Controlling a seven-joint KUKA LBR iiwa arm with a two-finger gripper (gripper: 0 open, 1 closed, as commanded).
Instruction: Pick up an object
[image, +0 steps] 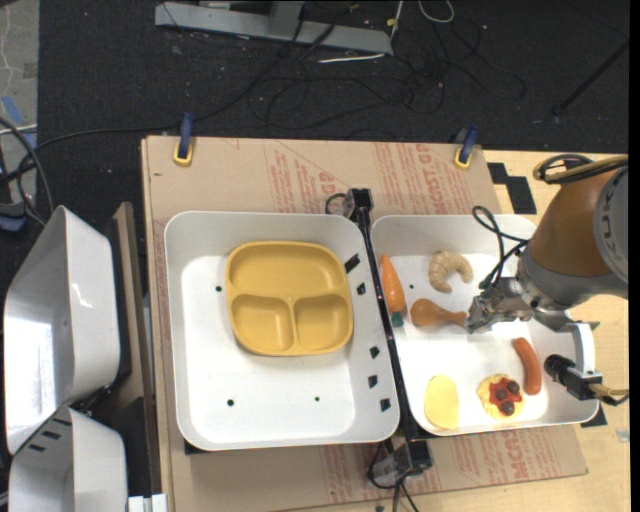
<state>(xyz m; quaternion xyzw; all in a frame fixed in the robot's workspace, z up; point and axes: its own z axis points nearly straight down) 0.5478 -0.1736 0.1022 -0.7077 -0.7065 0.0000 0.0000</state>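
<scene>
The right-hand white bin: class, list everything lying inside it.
The right-hand white bin holds an orange carrot, a tan croissant, a brown drumstick, a red sausage, a yellow oval slice and a berry-topped yellow piece. The grey arm covers part of its floor.

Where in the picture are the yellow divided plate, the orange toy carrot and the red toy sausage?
yellow divided plate (290, 297): camera view, central ridge.
orange toy carrot (393, 286): camera view, mid-body.
red toy sausage (529, 364): camera view, middle.

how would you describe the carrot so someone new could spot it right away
Look in the right-hand white bin, along its left wall beside the divider between the two bins. The carrot lies there lengthwise: a slim orange taper with a green tip at its near end, left of the brown drumstick. The red sausage lies far right.
</scene>
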